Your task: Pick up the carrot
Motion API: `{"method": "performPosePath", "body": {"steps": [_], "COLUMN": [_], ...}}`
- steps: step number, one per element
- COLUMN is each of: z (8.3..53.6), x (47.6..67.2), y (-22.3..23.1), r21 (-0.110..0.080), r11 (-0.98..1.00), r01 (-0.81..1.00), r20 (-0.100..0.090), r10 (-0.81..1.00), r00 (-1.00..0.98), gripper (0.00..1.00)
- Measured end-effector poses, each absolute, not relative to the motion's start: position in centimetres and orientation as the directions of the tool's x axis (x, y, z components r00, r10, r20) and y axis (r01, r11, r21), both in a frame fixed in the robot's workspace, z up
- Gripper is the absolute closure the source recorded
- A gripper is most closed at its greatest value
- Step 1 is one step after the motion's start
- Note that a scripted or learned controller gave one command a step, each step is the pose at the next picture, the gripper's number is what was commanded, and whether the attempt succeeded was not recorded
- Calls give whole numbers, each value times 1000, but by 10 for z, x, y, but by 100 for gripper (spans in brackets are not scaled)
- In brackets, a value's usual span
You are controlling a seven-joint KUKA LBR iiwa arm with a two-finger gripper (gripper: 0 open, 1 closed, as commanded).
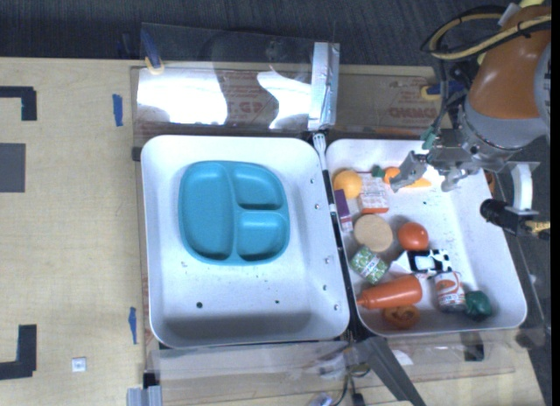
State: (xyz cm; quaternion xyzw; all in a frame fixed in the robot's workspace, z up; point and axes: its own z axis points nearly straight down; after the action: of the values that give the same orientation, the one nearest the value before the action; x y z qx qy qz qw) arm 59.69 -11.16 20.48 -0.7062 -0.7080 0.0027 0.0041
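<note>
camera view | two-finger gripper (pixel 431 171) at back of right white bin (pixel 503 264), fingers spread, nothing held | long orange carrot (pixel 390 292) near bin's front rim, beside small white can (pixel 448 290) | advice: align jaws across carrot's width, descend mid-body

Two white bins sit on the bench: the left bin (pixel 166 247) holds one blue divided plate (pixel 234 210), and the right bin (pixel 490 255) holds a jumble of toy food. Among it are one carrot (pixel 389 292), one tomato (pixel 413 236), one orange (pixel 346 183), two small cans (pixel 369 263) (pixel 448 290) and one round tan lid (pixel 374 232).
</note>
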Motion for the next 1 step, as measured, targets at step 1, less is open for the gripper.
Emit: {"method": "performPosePath", "body": {"steps": [1], "z": [174], "x": [638], "y": [-189], "r21": [-7], "r11": [-125], "r01": [992], "r20": [-1], "r10": [992], "r00": [125], "gripper": [0]}}
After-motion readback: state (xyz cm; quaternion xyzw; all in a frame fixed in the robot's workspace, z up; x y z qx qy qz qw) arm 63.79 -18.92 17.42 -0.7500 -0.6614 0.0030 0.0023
